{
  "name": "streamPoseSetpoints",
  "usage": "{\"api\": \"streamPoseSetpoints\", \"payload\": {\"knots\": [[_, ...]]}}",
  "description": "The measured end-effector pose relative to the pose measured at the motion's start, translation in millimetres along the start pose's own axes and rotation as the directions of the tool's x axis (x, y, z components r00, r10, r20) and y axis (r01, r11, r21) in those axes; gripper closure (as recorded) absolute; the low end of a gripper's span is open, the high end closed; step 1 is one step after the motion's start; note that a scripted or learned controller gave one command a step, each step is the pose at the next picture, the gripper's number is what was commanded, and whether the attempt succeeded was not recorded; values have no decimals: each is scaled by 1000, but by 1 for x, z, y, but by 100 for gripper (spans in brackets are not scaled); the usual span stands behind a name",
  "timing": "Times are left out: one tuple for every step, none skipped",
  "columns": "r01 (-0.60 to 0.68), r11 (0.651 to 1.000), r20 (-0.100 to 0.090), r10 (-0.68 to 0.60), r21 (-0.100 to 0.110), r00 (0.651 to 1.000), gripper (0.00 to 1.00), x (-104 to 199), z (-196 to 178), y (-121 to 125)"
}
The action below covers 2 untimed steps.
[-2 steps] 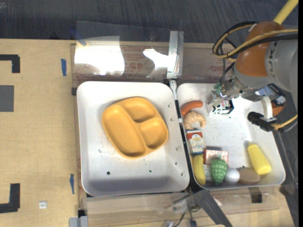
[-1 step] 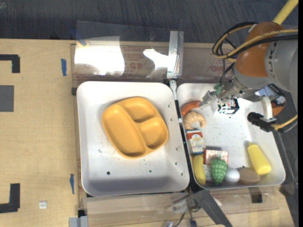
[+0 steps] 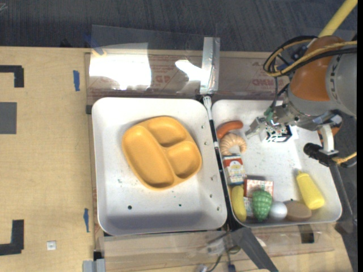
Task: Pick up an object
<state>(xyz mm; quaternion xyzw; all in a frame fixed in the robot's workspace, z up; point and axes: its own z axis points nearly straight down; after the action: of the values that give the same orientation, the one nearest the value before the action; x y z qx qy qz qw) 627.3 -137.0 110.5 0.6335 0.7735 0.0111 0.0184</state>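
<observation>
The pickable things crowd the right bin [image 3: 317, 208], mostly along its left wall and near edge. Against the left wall, from far to near, lie a hot dog [image 3: 229, 127], a shell-shaped pastry [image 3: 233, 144], a small red-and-white carton [image 3: 234, 169] and a yellow banana-like piece [image 3: 238, 203]. Along the near edge sit a red box [image 3: 258, 186], a green bumpy toy vegetable [image 3: 261, 204], a white ball [image 3: 278, 210] and a brown potato-like lump [image 3: 298, 210]. A yellow bottle [image 3: 309, 190] lies near the right wall, a little apart from the rest. The middle and far part of this bin's floor is bare white, open room.

The gripper [image 3: 272, 127] hangs over that far part, just right of the hot dog and pastry, and I see nothing caught in it. Whether its claw is spread or closed I cannot tell from here.

The left bin [image 3: 108, 152] holds a yellow divided plate [image 3: 161, 152] at its centre, well off every wall.
</observation>
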Motion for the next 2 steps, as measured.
{"api": "streamPoseSetpoints", "payload": {"knots": [[31,999,11,-31,-14,999,0,7,1,-19],[-74,997,-1,74,-15,997,0,-2,1,-26]]}}
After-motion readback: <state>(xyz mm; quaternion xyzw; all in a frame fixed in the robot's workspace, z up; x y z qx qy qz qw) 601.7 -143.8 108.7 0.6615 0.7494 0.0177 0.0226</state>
